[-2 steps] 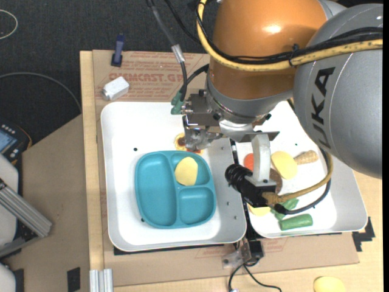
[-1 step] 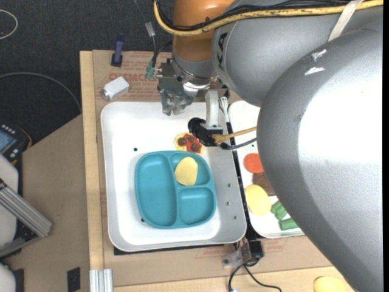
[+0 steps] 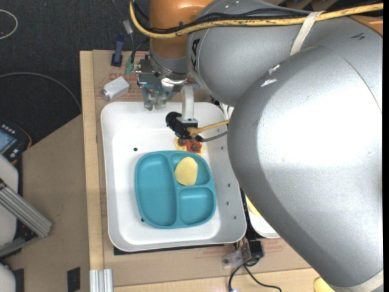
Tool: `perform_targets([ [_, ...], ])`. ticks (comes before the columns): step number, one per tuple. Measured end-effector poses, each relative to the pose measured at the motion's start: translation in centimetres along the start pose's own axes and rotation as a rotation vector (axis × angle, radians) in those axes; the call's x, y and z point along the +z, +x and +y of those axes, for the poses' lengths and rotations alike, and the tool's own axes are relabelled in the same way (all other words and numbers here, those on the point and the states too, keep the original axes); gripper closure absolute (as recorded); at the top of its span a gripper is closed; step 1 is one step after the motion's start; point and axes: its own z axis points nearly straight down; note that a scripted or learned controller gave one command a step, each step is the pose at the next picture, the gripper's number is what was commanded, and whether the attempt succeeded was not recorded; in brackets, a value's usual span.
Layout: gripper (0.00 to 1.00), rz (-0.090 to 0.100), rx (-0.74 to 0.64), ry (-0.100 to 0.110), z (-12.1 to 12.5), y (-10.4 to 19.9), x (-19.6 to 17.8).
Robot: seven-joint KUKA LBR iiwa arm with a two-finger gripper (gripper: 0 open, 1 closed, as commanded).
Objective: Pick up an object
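Closest to me is the arm [image 3: 304, 163], its grey bulk covering everything right of the tray [image 3: 159, 190]. The teal tray lies in the white bin [image 3: 118, 224], toward the bin's near end. The yellow piece [image 3: 187, 171] sits in the tray's far right compartment, against the divider on its left. The gripper [image 3: 155, 99] hangs well beyond the tray's far rim, over the bin's far wall and well apart from the yellow piece. I can't tell whether it is open or closed. A small red-and-orange thing [image 3: 192, 143] lies just beyond the tray's far right corner, too small for me to identify. Farther beyond the tray, a white block [image 3: 115, 89] lies on the bench [image 3: 91, 163], just outside the bin.
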Motion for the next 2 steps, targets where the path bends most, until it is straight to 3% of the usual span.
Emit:
perform_targets([
  [1, 1.0, 0.004, -0.002, -0.003, -7.2, 1.1, -8.7],
  [2, 1.0, -0.001, 0.001, 0.007, -11.7, 0.9, -7.5],
])
